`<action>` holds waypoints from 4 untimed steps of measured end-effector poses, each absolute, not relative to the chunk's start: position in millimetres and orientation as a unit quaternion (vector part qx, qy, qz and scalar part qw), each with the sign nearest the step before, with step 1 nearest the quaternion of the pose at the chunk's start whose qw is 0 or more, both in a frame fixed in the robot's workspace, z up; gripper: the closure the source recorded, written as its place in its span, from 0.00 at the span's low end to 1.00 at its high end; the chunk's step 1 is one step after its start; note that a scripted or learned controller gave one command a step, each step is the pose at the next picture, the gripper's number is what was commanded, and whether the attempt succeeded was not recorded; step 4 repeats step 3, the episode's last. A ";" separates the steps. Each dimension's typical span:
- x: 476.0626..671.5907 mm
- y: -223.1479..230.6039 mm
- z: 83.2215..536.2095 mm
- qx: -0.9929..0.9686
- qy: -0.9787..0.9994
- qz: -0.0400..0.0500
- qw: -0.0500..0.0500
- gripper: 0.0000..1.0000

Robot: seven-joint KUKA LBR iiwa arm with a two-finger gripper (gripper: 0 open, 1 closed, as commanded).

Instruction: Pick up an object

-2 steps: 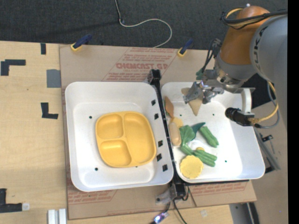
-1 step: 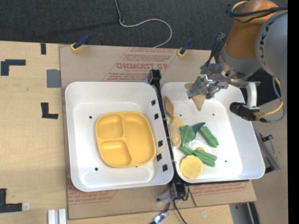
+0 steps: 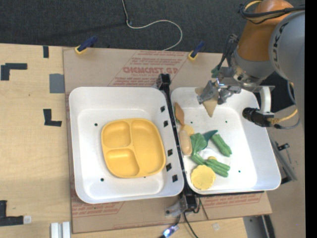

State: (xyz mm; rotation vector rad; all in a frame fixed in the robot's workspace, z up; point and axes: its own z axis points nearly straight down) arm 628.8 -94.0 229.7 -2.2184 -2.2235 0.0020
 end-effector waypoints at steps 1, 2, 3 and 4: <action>619.9 -87.0 213.5 -0.707 -0.707 0.002 0.001 1.00; 614.6 -83.3 226.3 -0.707 -0.708 0.000 0.000 1.00; 622.9 -92.0 233.7 -0.707 -0.708 0.000 0.000 1.00; 622.9 -92.0 233.7 -0.707 -0.708 0.000 0.000 1.00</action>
